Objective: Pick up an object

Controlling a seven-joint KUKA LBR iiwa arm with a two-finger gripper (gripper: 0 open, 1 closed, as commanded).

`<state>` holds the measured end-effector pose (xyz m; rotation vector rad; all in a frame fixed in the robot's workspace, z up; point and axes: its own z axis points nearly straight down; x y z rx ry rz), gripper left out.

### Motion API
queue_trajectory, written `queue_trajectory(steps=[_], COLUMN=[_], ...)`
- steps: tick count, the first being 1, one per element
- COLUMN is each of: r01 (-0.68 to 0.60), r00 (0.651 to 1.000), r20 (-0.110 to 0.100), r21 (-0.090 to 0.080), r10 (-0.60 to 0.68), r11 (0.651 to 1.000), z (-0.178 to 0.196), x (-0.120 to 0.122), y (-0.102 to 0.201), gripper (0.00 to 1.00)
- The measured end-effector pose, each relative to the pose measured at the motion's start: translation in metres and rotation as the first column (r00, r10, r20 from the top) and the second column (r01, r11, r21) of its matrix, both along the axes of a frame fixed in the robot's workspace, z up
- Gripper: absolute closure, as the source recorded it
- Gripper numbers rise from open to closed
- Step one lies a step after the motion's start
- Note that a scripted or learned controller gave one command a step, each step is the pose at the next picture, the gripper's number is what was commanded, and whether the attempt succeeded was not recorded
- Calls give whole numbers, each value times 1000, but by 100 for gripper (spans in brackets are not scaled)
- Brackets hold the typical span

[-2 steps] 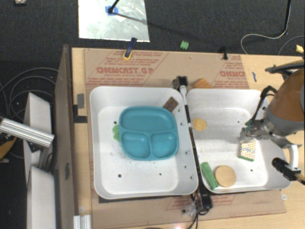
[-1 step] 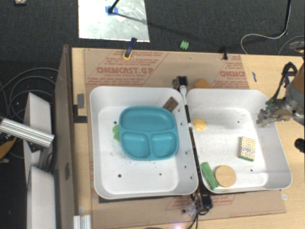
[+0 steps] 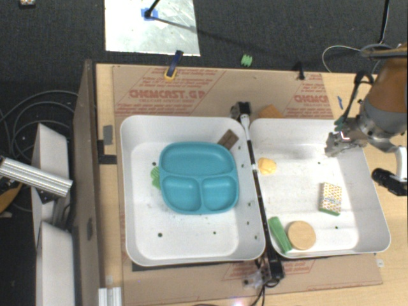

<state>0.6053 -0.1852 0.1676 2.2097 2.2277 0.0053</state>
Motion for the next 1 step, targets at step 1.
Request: queue_trajectory(steps=[1], r01=[4], r00=[1000], r20=[-2], r21=[-1], r10=[-4], r11=[1000], z=[1], x=[-2], y=[-2], gripper=[0])
